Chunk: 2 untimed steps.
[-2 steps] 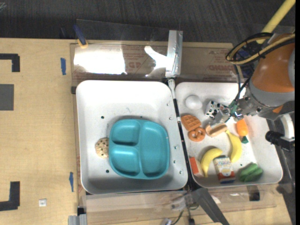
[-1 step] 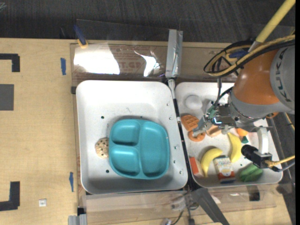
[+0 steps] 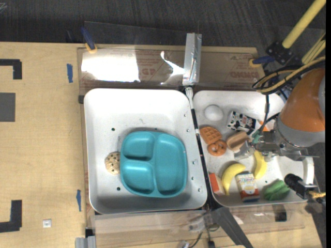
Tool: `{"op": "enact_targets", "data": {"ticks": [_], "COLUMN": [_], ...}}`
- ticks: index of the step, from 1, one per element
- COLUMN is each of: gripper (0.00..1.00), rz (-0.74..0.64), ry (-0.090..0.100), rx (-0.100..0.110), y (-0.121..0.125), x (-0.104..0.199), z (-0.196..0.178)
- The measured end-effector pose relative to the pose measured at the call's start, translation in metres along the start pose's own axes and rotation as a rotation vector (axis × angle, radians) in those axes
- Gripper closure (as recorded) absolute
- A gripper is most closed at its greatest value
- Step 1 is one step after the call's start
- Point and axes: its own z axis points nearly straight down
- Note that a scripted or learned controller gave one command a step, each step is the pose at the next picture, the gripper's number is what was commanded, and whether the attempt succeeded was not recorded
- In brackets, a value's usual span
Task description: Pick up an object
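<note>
The arm (image 3: 305,112) is reaching in from the right over the right bin (image 3: 222,99), while the left bin (image 3: 103,107) is carrying a teal divided tray (image 3: 153,163) with a cookie (image 3: 112,162) just beside it. The end effector (image 3: 254,144) is hanging among crowded toy food; whether it is wide or narrow, I cannot tell. A banana (image 3: 231,173), hotdog (image 3: 238,139), waffle (image 3: 210,134) and doughnut (image 3: 217,148) are lying close. Probably best is descending straight over one isolated piece, avoiding neighbours
</note>
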Motion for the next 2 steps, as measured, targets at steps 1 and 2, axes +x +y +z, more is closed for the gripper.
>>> {"op": "enact_targets", "data": {"ticks": [1, 2], "gripper": [0.0, 0.0], "rz": [0.048, -0.122], "ry": [0.002, -0.001], "rx": [-0.012, -0.012], "y": [0.06, 0.075], "x": [-0.014, -0.04], "z": [0.045, 0.004]}}
